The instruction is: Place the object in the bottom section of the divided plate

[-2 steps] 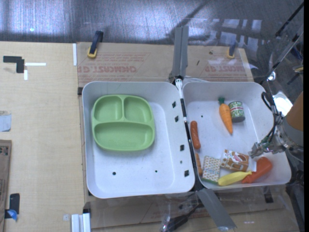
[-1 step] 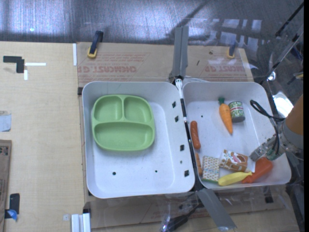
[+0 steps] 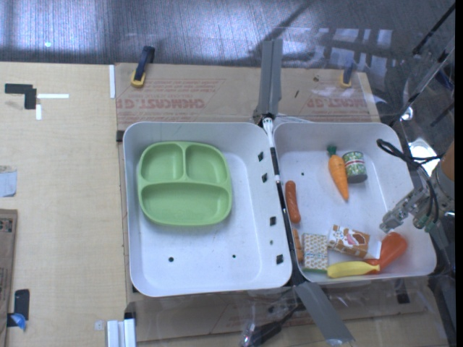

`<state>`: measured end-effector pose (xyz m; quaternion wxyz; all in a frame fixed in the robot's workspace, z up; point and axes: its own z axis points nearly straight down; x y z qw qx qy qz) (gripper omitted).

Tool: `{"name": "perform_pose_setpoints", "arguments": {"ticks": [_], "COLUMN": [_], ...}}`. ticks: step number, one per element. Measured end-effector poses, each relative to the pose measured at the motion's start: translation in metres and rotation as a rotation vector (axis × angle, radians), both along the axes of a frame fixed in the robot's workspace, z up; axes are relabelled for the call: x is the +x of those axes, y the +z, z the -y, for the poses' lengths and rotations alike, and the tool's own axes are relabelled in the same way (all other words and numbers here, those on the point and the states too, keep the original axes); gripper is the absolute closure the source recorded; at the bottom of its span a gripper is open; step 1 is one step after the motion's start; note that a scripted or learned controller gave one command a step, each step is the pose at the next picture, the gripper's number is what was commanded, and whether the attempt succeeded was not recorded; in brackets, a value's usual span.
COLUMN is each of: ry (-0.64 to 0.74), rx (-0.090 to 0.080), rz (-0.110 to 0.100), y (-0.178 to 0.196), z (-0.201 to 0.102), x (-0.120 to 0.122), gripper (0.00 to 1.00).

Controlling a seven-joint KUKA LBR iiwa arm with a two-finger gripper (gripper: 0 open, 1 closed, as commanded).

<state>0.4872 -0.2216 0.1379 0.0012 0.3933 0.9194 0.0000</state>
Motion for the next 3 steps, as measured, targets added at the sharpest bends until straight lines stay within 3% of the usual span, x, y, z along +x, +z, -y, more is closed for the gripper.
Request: {"name": "perform_pose_setpoints", "arguments": {"ticks": [1,2,3], "ry": [0.537,0.377,0.768], "rx": [0.0,-0.001,0.0], "rz": [0.0,0.0,0.001], "y": [0.045,0.047,-0.046], "z": [-0.11,-0.025,-0.001], "x": [-0.008,-0.009,-0.009], "gripper": [1.0,1.0,1.0]}}
